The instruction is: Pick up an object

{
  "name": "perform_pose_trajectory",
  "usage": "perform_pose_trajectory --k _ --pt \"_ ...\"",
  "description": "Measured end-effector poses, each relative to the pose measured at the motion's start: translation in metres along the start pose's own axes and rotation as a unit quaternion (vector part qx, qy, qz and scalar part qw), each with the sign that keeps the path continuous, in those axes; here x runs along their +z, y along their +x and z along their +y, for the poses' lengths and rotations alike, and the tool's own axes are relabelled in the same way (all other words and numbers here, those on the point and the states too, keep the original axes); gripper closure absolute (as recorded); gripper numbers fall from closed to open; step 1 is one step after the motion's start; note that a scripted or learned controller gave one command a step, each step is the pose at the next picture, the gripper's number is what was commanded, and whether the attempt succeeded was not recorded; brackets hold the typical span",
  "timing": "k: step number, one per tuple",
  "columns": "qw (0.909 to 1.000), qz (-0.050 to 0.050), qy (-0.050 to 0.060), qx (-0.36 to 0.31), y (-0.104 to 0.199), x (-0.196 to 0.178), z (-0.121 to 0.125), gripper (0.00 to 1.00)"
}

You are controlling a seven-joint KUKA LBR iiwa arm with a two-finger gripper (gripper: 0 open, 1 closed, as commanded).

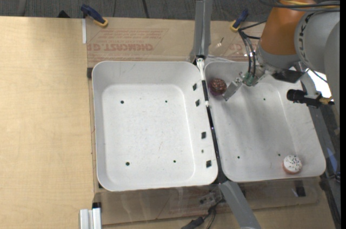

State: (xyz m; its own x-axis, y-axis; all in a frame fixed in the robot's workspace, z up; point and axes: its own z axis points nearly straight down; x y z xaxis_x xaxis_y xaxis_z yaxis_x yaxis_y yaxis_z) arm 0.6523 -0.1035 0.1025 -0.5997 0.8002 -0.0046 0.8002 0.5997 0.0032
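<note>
A small dark red ball (218, 86) lies in the far left corner of the right bin (259, 130), close to the divider. My gripper (233, 88) hangs low over that bin, just to the right of the ball and nearly touching it. The orange band of the arm (281, 28) sits above and to the right of it. A white speckled object with a red base (292, 164) rests in the near right corner of the same bin, far from the gripper.
The left bin (108, 114) lies beside the right one, with a row of black clips (204, 114) along the shared divider. A cardboard sheet (130, 41) lies behind the bins. Blue-and-yellow clamps (93, 14) hold the back edge.
</note>
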Motion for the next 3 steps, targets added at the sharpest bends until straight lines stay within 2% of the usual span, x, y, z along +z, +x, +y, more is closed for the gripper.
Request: perform_pose_trajectory --k 1,2,3 --pt "0.9947 0.000 0.001 -0.103 -0.076 -0.009 -0.048 0.00" --pt "0.9980 0.002 0.001 -0.063 -0.007 0.008 -0.025 0.00" --pt "0.9997 0.001 0.000 -0.024 0.003 0.010 0.004 0.00"
